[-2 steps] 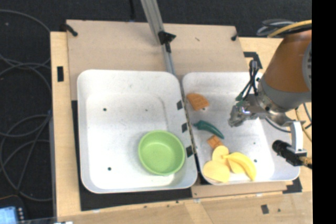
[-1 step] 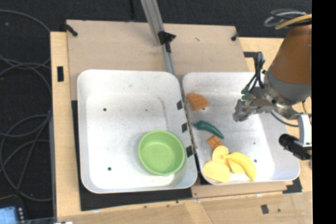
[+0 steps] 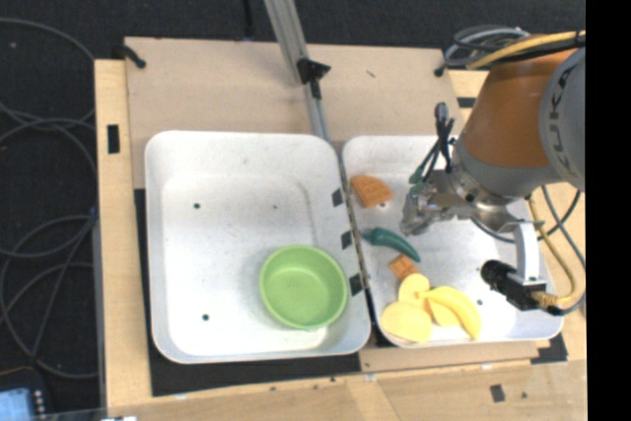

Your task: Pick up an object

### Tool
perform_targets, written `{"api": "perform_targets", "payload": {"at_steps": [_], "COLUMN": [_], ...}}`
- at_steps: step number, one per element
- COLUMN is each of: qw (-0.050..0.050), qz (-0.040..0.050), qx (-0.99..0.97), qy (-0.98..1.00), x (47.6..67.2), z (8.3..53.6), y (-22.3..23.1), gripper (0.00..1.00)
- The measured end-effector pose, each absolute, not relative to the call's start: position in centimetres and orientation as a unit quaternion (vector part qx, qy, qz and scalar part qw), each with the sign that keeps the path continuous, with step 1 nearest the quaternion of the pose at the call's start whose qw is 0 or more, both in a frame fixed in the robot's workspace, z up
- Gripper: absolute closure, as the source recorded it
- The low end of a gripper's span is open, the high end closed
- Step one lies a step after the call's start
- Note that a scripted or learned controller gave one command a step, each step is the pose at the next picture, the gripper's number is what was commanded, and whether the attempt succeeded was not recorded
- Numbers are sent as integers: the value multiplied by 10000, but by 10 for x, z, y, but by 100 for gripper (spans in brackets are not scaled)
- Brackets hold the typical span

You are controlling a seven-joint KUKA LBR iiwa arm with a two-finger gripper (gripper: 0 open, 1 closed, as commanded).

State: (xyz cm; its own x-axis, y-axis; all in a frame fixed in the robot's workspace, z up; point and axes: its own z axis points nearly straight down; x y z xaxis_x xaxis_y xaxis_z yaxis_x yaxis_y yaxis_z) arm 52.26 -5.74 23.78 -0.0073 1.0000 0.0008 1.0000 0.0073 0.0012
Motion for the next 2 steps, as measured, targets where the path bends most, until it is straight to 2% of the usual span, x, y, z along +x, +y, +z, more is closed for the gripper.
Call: {"api": "perform_targets", "payload": {"at_steps": [2], "qw": [-1], "qz": [12], "qx": [7039], "qy": [7103], "x": [523], "z": [246], "y": [60], "gripper": [100]}}
